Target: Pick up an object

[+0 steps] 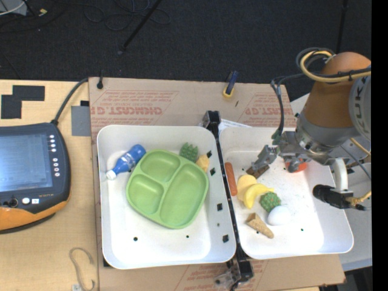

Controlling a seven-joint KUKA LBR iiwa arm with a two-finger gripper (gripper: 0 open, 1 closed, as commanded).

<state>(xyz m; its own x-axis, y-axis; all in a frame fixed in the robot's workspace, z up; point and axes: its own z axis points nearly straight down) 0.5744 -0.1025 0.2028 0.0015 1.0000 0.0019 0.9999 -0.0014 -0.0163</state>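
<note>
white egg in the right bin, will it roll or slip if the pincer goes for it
The white egg looks smooth and rounded, so it may slip from a pinch. It would probably roll if nudged, though the green pinecone-like toy and cone piece beside it might block it.

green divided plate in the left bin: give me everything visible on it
The green plate looks like matte plastic, rounded, with three compartments split by raised ridges. It lies face up and turned askew in the middle of the left bin. The blue bottle touches its upper-left rim; a small green spiky toy sits against its upper-right edge.

Green tray (pixel 168 188) in left bin (pixel 115 235), gripper (pixel 264 160) above banana (pixel 253 191)
</note>
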